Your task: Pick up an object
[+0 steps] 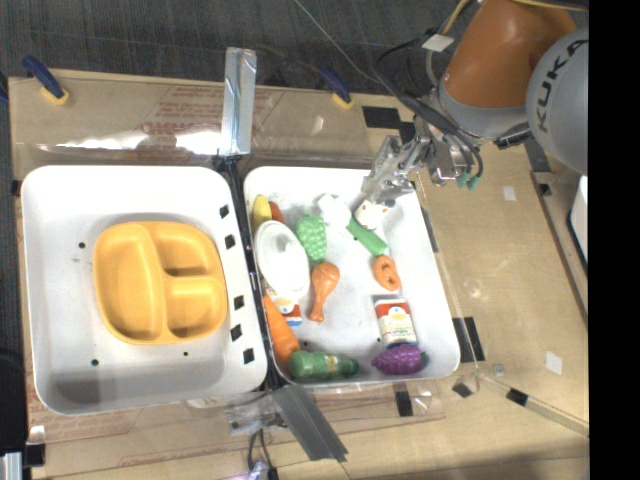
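My gripper hangs over the far right corner of the right bin, just above a small white piece joined to a green vegetable. I cannot tell whether it touches either one. Further toys lie in this bin: a banana, a white bowl, a green bumpy fruit, a chicken drumstick, an orange piece, a red-labelled can, purple grapes, a cucumber and a carrot.
The left bin holds a yellow divided tray. A taped divider stands behind the wall between the bins. The arm's orange band and cables reach in from the upper right.
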Tool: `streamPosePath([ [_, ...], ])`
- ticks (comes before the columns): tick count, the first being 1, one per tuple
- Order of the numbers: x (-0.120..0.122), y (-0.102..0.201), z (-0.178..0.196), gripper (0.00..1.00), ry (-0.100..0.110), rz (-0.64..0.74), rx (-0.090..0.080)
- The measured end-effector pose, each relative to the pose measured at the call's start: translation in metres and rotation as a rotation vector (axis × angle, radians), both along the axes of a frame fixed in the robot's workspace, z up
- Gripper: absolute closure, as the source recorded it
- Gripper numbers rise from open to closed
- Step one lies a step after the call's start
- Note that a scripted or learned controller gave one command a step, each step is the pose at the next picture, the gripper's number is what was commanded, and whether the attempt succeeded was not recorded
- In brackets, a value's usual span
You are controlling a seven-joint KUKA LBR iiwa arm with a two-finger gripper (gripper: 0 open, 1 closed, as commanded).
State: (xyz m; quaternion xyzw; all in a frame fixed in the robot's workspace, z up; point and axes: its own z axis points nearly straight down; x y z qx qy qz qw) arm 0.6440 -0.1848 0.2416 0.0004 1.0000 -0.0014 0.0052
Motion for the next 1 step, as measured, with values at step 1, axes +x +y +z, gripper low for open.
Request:
streamPosePath([
  [1, -0.0335, -0.0249, -0.0638, 1.0, 0.011, 0.192, 0.002],
])
